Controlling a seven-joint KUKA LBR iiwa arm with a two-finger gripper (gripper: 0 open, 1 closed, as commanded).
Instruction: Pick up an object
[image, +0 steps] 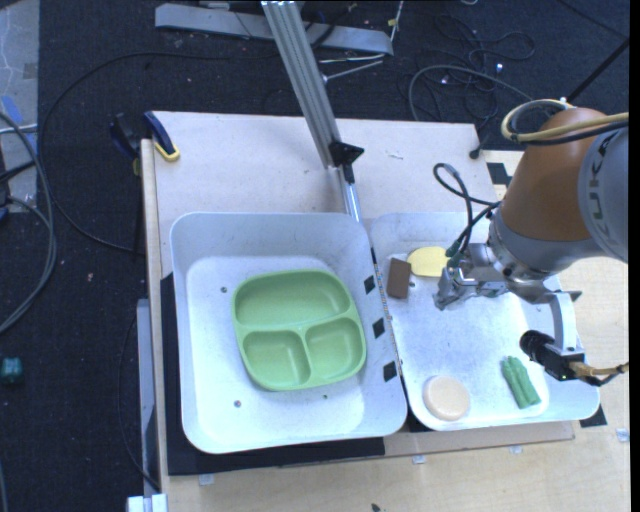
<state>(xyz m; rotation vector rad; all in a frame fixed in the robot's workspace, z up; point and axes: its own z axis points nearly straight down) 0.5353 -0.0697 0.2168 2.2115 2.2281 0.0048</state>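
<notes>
Candidate objects lie loose in the right bin (560, 405): a yellow piece (428, 261) beside a brown block (399, 279) at the far end, a cream disc (446, 397) and a green piece (521, 381) nearer. The tool (452, 290) hangs just beside the yellow piece — its opening cannot be told. Nothing appears lifted; the pick remains undone. The left bin (195, 300) carries a green divided tray (298, 329).

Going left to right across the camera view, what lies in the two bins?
Green divided tray → brown block → yellow piece and cream round disc, roughly level → green ridged piece.
</notes>
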